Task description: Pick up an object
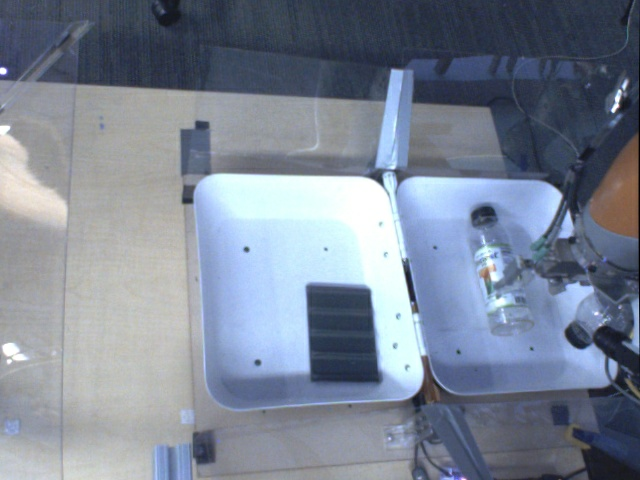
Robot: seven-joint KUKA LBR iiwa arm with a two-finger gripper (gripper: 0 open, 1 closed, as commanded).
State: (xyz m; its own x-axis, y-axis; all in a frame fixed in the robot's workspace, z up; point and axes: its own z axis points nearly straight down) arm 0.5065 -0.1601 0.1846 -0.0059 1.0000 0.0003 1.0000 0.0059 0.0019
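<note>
1. Left bin (230, 268): a black ribbed block (343, 333) sits against the near edge; the rest is open floor.
2. Right bin (440, 348): a clear bottle (497, 271) lies mid-floor, the arm (608, 218) overhanging the right edge.

Two shallow white bins side by side on a wood bench (120, 298). Left bin (230, 218), mid-frame: black ribbed rectangular block (343, 333) lying flat in its lower-right part, near the bottom wall. Right bin (440, 218), right of centre: clear plastic bottle (498, 270) w/ black cap lying on its side, cap toward the top of frame, orange/white label around the middle. Arm (612, 203) comes in at the right edge, orange band visible, wrist hardware over the bin's right side. Gripper (560, 263) sits just right of the bottle, near its lower half; contact can't be made out. Metal strip (393, 118) runs up from the bins' junction.
</note>
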